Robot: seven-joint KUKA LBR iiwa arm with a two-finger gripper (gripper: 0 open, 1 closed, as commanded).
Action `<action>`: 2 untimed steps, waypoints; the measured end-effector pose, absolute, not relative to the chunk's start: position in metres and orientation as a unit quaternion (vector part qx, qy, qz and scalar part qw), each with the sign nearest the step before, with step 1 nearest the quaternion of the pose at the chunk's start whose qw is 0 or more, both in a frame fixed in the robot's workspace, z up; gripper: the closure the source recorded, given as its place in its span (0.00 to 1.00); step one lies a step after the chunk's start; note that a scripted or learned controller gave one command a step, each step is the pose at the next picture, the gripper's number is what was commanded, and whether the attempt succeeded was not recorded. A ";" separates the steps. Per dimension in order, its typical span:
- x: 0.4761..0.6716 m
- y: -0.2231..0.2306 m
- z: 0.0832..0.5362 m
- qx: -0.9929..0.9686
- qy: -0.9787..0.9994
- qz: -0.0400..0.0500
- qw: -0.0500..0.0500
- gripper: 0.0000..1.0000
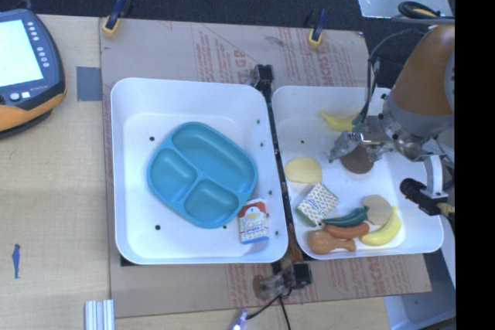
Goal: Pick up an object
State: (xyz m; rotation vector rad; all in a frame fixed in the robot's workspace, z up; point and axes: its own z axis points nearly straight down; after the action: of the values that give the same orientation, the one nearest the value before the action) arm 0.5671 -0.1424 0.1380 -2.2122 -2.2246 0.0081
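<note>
Brown round object (357, 161), right bin (298, 100) — beneath end effector (349, 146)

No legible text, even on the printed cardboard sheet (232, 58).

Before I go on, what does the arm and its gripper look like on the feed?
The arm shows a rounded orange band above a grey wrist, with thin dark cables looping along its left side. The gripper is a small grey metal unit with yellow-green and blue bits near its base. A black bracket-like part sticks out below the wrist.
</note>
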 end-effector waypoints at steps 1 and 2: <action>0.609 -0.173 0.093 -0.705 -0.709 0.001 -0.001 0.00; 0.587 -0.193 0.092 -0.705 -0.709 0.003 0.002 0.00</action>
State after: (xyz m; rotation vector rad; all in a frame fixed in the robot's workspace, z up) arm 0.5868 -0.1931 0.0915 -2.2125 -2.2256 0.0087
